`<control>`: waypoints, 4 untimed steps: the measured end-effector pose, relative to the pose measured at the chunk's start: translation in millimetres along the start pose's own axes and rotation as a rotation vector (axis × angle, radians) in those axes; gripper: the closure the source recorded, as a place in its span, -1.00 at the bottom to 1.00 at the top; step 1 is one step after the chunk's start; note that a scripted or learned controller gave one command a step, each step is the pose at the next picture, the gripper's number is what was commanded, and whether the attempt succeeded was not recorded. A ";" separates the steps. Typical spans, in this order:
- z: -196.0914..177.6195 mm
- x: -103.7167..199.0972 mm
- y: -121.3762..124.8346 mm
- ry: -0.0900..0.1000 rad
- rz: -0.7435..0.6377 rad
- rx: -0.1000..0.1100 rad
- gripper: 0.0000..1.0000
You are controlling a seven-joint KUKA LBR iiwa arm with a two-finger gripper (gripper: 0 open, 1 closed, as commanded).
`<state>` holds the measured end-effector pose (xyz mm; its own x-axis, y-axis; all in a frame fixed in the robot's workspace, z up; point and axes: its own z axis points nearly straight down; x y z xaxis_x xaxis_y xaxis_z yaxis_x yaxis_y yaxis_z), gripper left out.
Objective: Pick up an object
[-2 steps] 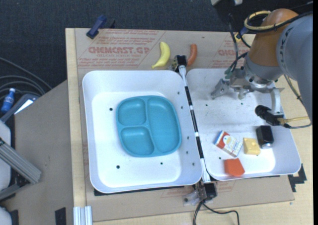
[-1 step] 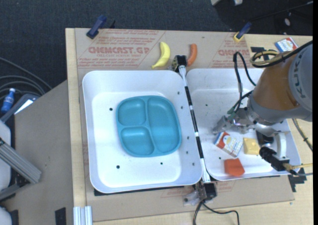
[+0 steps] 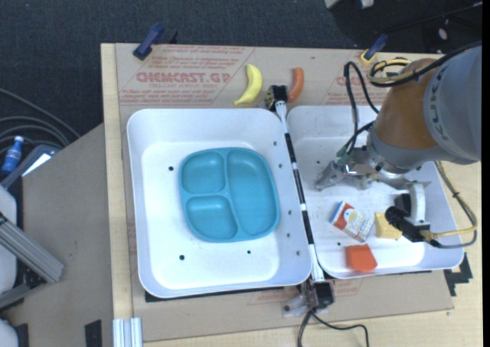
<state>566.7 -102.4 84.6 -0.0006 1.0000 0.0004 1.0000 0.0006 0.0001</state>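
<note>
Overhead, bench (image 3: 191, 70): a printed brown board bearing two shallow white bins side by side, with a banana (image 3: 249, 85) lying outside them at the far edge.

Arm (image 3: 429, 119): grey with an orange band, reaching in from the view's right and bent down over the right bin.

Left bin (image 3: 142, 184): holds a blue divided plate (image 3: 230, 192), flat and near its middle, well apart from the tool.

Right bin (image 3: 321, 127): holds all three small candidates, gathered in its near half.

Gripper (image 3: 331, 175): low over the bin floor at the bin's left-centre, its tip pointing toward the wall between the bins; whether it stands apart or together cannot be told from this angle, and nothing shows held in it.

Carton (image 3: 351, 220): white with blue and orange print, lying flat just nearward and a little to the view's right of the tool, near it but not touching; its long axis slants from upper left to lower right.

Orange block (image 3: 361, 259): farther on in the same direction, close to the bin's near rim.

Yellow block (image 3: 387, 227): just right of the carton, partly tucked under the wrist.

Reading: the carton looks the nearest target; the pick likely turns on shifting toward the near rim and closing across the carton's short side.
</note>
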 end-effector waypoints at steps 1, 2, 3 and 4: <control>-9.7 -0.2 0.2 0.000 0.002 -0.002 1.00; -9.6 -0.1 0.1 0.000 0.002 -0.001 -1.00; -0.2 -3.4 73.7 -0.001 0.000 0.000 -1.00; -0.4 2.7 100.1 -0.001 -0.001 -0.002 -1.00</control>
<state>666.8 -99.7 85.0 -0.0012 1.0000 -0.0007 1.0000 0.0012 0.0017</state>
